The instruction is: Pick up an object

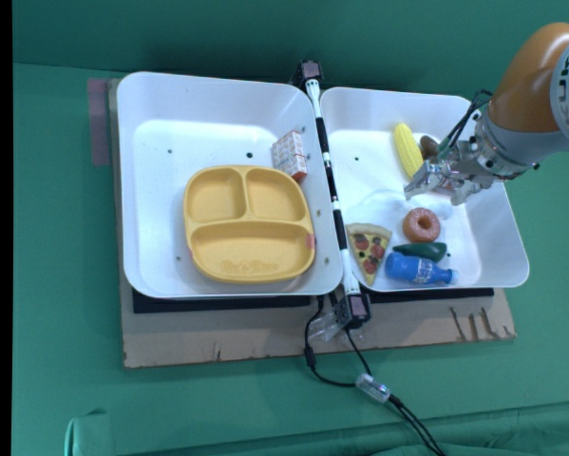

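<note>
The tool (443, 180) hangs over the right bin (507, 255), between the corn cob (407, 150) and the donut (421, 225); whether it is apart or together cannot be told; the toys lie loosely scattered, apparently to leave grasping room around each.

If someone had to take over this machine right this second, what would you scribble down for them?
Hand: hanging over the right bin, between the corn cob and the donut; nothing seen between its fingers.
Right bin also has a pizza slice, blue bottle, green pepper and a small brown item by the corn.
Left bin: yellow divided plate and a small printed box.
Done: nothing lifted yet.
Left: grab any one item and raise it.
</note>
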You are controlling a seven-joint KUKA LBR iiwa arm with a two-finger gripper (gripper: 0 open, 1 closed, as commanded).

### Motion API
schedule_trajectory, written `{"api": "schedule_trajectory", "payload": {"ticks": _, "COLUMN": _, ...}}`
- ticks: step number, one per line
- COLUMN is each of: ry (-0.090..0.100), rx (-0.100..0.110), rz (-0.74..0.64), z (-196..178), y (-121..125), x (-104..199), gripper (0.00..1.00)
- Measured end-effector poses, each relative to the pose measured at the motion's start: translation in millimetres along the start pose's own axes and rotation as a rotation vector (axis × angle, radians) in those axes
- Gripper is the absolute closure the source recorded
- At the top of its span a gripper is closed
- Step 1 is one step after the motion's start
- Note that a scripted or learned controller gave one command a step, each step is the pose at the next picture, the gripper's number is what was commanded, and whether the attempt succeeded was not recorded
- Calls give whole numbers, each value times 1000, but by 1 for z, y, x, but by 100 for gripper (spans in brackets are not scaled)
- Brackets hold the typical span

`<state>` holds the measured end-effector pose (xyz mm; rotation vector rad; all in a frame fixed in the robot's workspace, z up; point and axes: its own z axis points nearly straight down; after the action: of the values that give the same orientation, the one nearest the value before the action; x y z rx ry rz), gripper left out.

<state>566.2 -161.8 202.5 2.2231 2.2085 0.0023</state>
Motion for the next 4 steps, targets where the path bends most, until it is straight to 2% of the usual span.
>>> {"api": "schedule_trajectory", "payload": {"ticks": 1, "ry": -5, "rx": -14, "rz": 6, "z": -16, "y": 2, "x": -3, "gripper": 100}}
{"api": "schedule_trajectory", "payload": {"ticks": 2, "ry": -5, "rx": -13, "rz": 6, "z": -15, "y": 2, "x": -2, "gripper": 0}}
{"api": "schedule_trajectory", "payload": {"ticks": 3, "ry": -1, "rx": -8, "rz": -3, "z": 15, "y": 79, "x": 39, "gripper": 0}}
{"api": "schedule_trajectory", "payload": {"ticks": 4, "ry": -8, "rx": -19, "rz": 2, "z": -2, "y": 81, "x": 36, "gripper": 100}}
